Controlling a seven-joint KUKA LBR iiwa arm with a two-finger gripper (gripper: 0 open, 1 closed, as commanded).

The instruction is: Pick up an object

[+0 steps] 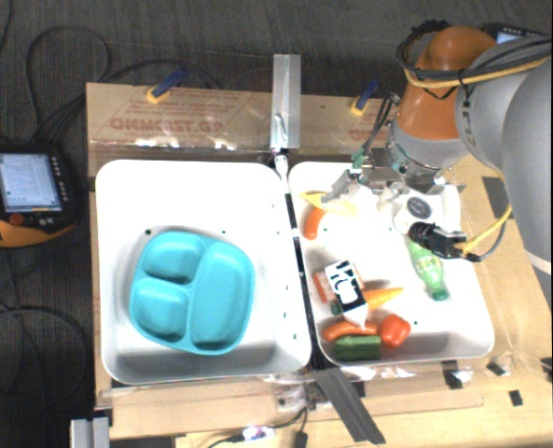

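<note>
— Hovering over the right bin [463,329], is the hand [380,177] pinching anything?
— Cannot tell; it sits at the far edge, near a small carrot [311,220].
— And the other things?
— Green bottle [429,273] right, tomato [394,330] and cucumber [355,346] near front. Blue plate [192,292] fills the left bin [117,194].

Bench [192,119] bearing two white bins [117,194].

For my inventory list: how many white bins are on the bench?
2. The left bin holds a blue divided plate. The right bin holds small toy foods, with the arm above its far side.
</note>
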